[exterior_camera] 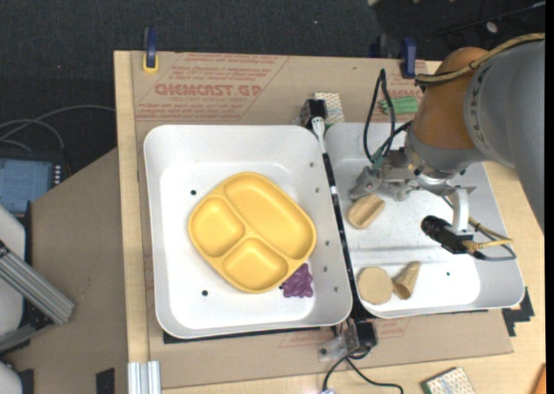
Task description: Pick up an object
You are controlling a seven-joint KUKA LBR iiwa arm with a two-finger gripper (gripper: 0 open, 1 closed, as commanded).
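Jaws [378, 183] low in right bin [493, 293], apart or together: cannot tell. Tan cylindrical block [364, 209] just below-left of jaws, resting on bin floor. Judged: approach made; grasp and lift not yet done.

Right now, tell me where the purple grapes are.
The purple grapes lie in the left bin, against the near-right edge of the yellow divided plate.

Bright, even overhead light; white bins [164, 210] near glare; soft shadows; slightly grainy, mildly soft focus.
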